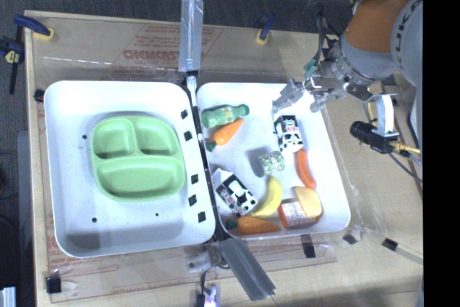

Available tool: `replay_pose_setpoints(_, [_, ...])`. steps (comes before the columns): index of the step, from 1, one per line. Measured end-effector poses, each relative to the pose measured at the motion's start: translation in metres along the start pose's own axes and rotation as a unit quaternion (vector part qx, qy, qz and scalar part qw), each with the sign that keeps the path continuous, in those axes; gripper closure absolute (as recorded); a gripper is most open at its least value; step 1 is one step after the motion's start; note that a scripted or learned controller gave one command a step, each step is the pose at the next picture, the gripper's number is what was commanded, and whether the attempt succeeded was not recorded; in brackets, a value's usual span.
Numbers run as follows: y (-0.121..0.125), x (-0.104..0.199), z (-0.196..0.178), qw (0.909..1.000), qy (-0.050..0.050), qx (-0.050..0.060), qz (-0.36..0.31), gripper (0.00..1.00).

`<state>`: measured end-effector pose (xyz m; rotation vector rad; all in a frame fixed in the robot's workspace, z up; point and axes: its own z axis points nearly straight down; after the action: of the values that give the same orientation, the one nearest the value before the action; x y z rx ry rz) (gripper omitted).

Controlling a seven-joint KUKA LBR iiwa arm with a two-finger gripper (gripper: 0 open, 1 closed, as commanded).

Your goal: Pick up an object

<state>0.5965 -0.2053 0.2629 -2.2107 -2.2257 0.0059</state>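
My gripper [300, 98] hangs over the far right corner of the right bin [335, 154], open, with nothing between its fingers. Just below it lies a black-and-white cow toy [287, 134]. Further down are a small pale green crumpled object [272, 162] and a red sausage [305, 167]. A green bottle [224, 113] and a carrot [228, 131] lie at the bin's far left. At the near end sit a banana [269, 198], a second cow toy [235, 193], an orange carrot [255, 225] and a red-labelled can [295, 213].
The left bin [65, 226] holds a green divided plate [136, 157]. A grey bar [191, 32] stands behind the wall between the two bins. Blue clamps [34, 26] grip the bench's far edge. The arm [381, 18] reaches in from the right.
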Motion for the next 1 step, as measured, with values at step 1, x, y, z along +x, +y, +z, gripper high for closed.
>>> replay_pose_setpoints(1, [-0.0044,-0.0036,0.1250,0.9995,0.000,0.000,0.031,0.00])
